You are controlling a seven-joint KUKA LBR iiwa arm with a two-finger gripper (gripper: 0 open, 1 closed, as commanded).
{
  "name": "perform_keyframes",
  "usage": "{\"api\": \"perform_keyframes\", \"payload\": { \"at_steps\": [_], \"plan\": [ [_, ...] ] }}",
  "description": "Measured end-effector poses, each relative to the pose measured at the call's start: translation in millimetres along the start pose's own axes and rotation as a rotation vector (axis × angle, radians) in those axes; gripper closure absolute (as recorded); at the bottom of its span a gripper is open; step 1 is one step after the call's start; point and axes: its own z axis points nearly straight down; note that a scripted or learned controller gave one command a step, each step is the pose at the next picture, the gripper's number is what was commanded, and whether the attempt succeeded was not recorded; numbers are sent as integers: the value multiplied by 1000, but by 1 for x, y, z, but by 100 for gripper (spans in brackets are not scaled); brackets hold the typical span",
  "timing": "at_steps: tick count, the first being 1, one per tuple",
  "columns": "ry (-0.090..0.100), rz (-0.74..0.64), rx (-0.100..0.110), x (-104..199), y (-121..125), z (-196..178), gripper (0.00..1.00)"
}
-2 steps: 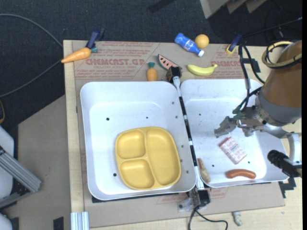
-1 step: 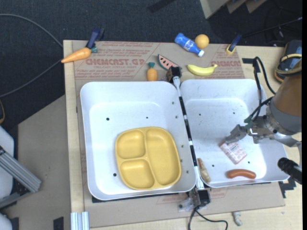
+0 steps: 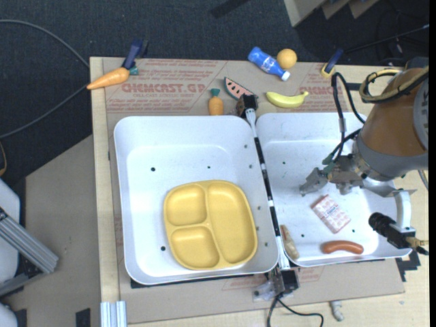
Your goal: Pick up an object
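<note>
My gripper [image 3: 328, 184] hangs over the middle of the right bin [image 3: 293, 131]. Its grey fingers are spread open and nothing is between them. Just below and right of the fingertips a pink and white packet [image 3: 331, 212] lies flat on the bin floor. A red sausage [image 3: 343, 248] rests near the bin's front wall. At the front left corner of this bin, a brownish piece [image 3: 287, 242] leans against the wall. The orange-banded arm [image 3: 394, 121] covers the bin's right side.
The left bin [image 3: 136, 148] holds a yellow divided plate [image 3: 209, 223]. Behind the bins on the board lie a carrot [image 3: 109, 79], a watermelon slice [image 3: 236, 87], a banana [image 3: 286, 99], a blue bottle [image 3: 267, 63] and an orange [image 3: 287, 58].
</note>
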Motion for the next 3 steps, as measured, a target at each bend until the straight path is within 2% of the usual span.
{"api": "perform_keyframes", "payload": {
  "at_steps": [1, 2, 3],
  "plan": [
    [1, 1, 3, -49, 7, 46, 0],
    [2, 1, 4, -28, -11, 78, 0],
    [-3, 2, -2, -109, 24, -2, 0]
  ]
}}
